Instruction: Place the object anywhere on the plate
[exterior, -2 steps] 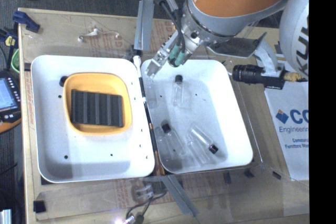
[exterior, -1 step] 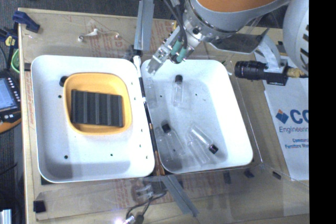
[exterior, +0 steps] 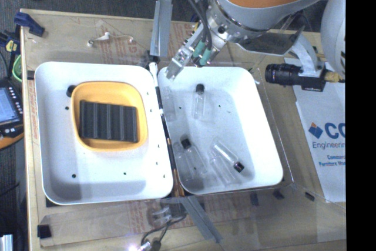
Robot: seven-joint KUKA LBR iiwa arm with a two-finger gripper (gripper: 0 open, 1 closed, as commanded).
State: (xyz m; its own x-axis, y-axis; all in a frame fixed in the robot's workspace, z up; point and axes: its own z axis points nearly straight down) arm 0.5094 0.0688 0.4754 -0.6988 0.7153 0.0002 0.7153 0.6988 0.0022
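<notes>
- Evidently little of the task was done in the camera view: the yellow plate [exterior: 108, 111] in the left bin [exterior: 53, 173] carried only a dark ribbed block [exterior: 109, 121], and none of the clear vials.
- Gripper [exterior: 176, 66] hung over the far left corner of the right bin [exterior: 267, 144], near the divide between the bins; whether it was apart or together could not be told, and nothing could be made out in its grasp.
- Right bin held three clear vials with black caps: one upright-looking vial [exterior: 200, 101] in the far middle, one lying vial [exterior: 189, 153] near the left wall, another lying vial [exterior: 227, 159] just right of it.
- Judged remaining: pick one vial, carry it left across the divide, set it on the plate.
- Left bin otherwise held the plate, toward its far left, with the block lying flat across its middle.
- Clear vials on white floor were hard to outline; which one was the target was uncertain.
</notes>
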